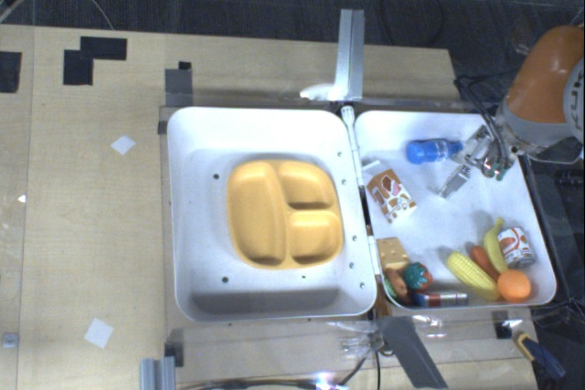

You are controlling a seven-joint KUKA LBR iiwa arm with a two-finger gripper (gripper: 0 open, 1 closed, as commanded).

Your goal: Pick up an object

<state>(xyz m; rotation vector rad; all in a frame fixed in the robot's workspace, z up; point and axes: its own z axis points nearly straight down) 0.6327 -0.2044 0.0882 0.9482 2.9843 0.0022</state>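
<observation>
The pincer point(468, 166) hangs low in the right bin point(539, 224) with its fingers apart and nothing between them, just beside the blue bottle point(431, 150). The bottle lies on its side near the far wall. I think it can roll away when one finger touches it first.

Two white bins point(183, 196), one yellow tray point(283, 213), one blue bottle point(431, 150), one can point(514, 245)

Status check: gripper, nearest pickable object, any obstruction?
Gripper open, nothing between fingers. Blue plastic bottle lies just beside it in the right white bin. Nothing on top of the bottle.
</observation>
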